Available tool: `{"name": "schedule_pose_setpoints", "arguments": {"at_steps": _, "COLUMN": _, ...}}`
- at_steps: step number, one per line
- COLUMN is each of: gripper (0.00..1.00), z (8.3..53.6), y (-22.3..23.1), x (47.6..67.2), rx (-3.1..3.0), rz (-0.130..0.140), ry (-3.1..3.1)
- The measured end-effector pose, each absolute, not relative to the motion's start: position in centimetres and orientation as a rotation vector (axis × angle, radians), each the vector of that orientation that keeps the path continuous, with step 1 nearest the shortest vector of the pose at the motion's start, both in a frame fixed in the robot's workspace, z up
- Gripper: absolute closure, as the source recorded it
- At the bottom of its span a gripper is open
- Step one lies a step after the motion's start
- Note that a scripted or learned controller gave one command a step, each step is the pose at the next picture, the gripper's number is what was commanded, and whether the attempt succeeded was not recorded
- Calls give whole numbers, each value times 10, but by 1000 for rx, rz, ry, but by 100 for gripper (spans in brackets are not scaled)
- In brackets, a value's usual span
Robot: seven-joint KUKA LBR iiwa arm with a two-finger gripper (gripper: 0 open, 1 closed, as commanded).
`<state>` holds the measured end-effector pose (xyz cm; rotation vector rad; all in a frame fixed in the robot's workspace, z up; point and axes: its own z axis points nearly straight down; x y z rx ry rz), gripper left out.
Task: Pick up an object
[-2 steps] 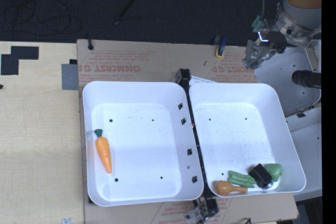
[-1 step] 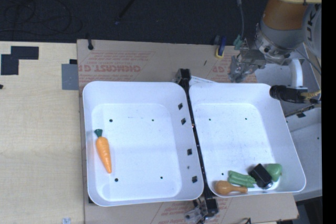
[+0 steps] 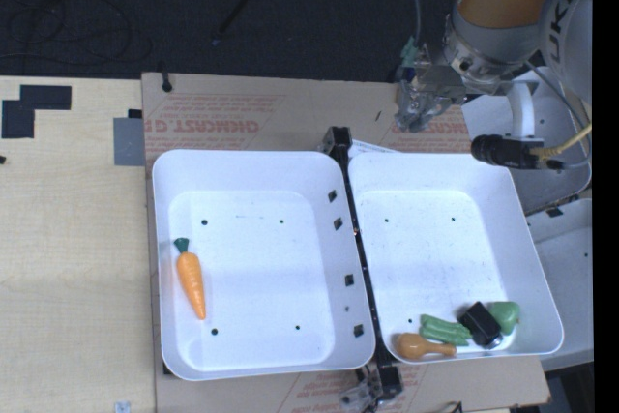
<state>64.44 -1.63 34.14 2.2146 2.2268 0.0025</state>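
Observation:
An orange carrot (image 3: 191,281) with a green top lies against the left wall of the left bin (image 3: 242,171). In the near right corner of the right bin (image 3: 426,171) sit a tan pear-shaped piece (image 3: 422,346), a green bean pod (image 3: 445,330), a black block (image 3: 480,322) and a green leafy piece (image 3: 505,312), all bunched together. My gripper (image 3: 418,114) hangs above the cardboard just beyond the far edge of the right bin, well away from all of these. Nothing shows between its fingers.
A black hinge strip (image 3: 350,247) with clips joins the two bins. Brown cardboard (image 3: 261,111) lies under and behind them. A black cylinder (image 3: 503,151) on the arm juts over the right bin's far right corner. The wooden bench top (image 3: 68,256) lies to the left.

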Motion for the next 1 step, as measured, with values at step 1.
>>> {"name": "schedule_pose_setpoints", "arguments": {"at_steps": 1, "gripper": 100, "z": 254, "y": 48, "x": 605, "rx": 2222, "rz": -13, "ry": 2235}}
